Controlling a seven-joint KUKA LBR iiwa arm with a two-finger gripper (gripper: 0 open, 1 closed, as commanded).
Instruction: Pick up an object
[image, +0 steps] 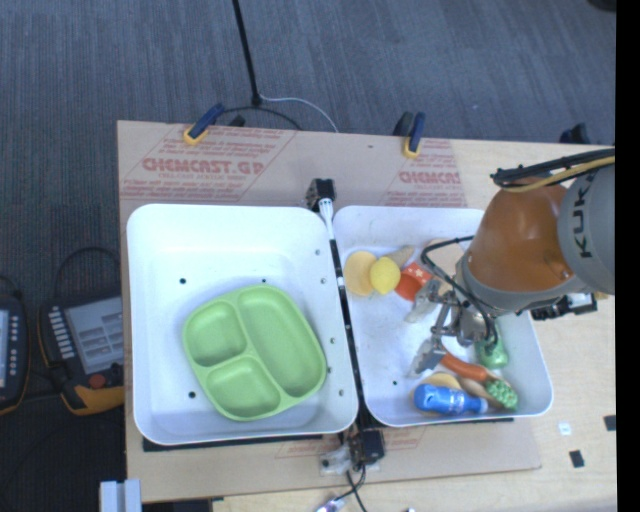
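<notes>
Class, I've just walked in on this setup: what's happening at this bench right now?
A grey robot arm with an orange band reaches in from the right over the right bin. Its hand hangs low among small toys there: a yellow ball, a carrot and a blue bottle. Nothing can be seen held in it. The left bin holds a green divided plate, untouched.

Dark grey carpet (120, 60) surrounds a cardboard-topped bench (300, 165)

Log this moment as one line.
arm: over right bin | gripper: low among toys, nothing seen held | nearest: carrot, blue bottle | left bin: green tray
</notes>
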